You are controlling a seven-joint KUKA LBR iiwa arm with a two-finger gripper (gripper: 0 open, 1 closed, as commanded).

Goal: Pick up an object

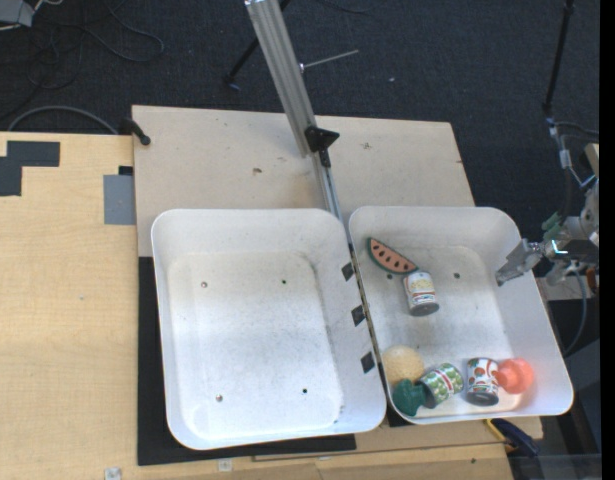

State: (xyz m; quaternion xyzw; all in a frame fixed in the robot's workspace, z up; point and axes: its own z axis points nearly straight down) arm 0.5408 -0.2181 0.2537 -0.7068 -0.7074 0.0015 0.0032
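The near row of cans (459,381) lies left and nearer of the tool (517,264), whose spread I can't tell.

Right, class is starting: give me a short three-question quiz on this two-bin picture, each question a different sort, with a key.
1. True or false: the watermelon slice lies in the right bin.
2. Which thing lies nearest the slice? A) small can B) orange toy C) green toy
3. Fill in: the gripper is at the right bin's ____ rim.

Key: 1 true. 2 A. 3 right; whether its jaws are open cannot be told.
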